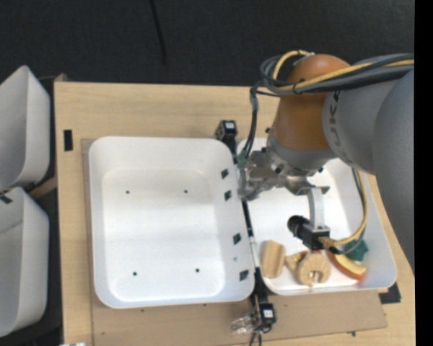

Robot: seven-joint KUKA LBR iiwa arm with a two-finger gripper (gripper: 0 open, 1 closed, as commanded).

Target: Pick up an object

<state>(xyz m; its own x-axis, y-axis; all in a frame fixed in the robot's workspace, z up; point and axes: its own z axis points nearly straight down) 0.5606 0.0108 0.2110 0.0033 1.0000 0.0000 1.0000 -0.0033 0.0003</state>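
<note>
tool (pixel 260 179) hangs over the inner wall of the right bin (pixel 346 182), under the wrist, which hides it. i cannot tell whether it is apart or together. nothing visible in it.

candidate: wooden block (pixel 273 258), on the bin floor, on the near side of my tool and a little outward from the wall, well apart from the tool. just beyond it, away from the wall, lies a second wooden piece (pixel 310 267), seemingly touching it or nearly so. further the same way are an apple slice (pixel 348 267) and a green piece (pixel 357 249).

block's long axis, as i judge it: roughly along the bin wall, with one end toward my tool and the other toward the near rim, slightly tilted. it looks to be lying flat.

risks as i see them:
- the block sits close to the wall, so a descent there may strike the rim or wedge between wall and block.
- the neighbour is tight against it. closing across the short side may catch both, or push the block off line.
- closing along the long axis may be too wide, and the block would slip out.
- the near corner is crowded, leaving little room to correct.

left bin (pixel 159 222) lies on the other side of my tool.
</note>
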